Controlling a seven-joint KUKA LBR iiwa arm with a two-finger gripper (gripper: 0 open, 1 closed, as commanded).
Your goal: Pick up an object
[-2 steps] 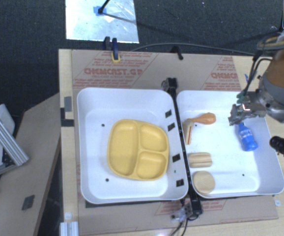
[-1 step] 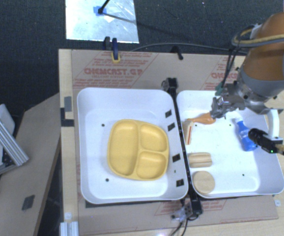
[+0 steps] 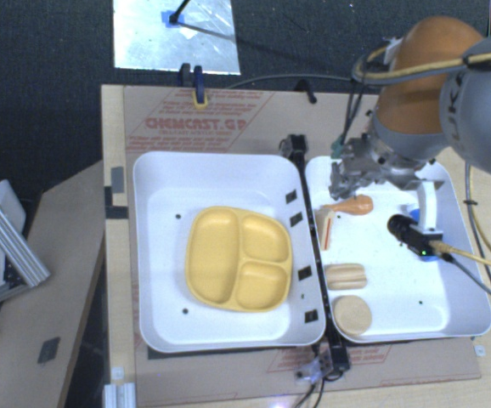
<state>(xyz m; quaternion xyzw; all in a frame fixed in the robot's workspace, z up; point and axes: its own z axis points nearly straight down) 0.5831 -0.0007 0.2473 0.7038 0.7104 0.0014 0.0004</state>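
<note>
Low over the far left part of the right bin, close to the wall shared with the left bin: claw, hanging just above an orange drumstick-shaped piece; touching it or a shade apart, hard to say from this slant; likewise impossible to tell whether spread apart or drawn together, given the bulk of the grey wrist overhead; no sign of anything clamped. Likely the approach stage of the pick, with the lift not yet begun. Just beside the orange piece, toward the near side, a pinkish strip along the bin wall; nearer again, a tan roll and a round tan disc, well clear of the claw; over in the left bin, a yellow divided plate, out of play. To do this well: centre over the thick rounded end rather than the thin end; descend straight, minding the bin wall and the strip alongside; close across the narrow width, not along the length; lift slowly and vertically off the bench, checking for slip; smooth and rounded, so probably prone to squirting out under an off-centre squeeze
</note>
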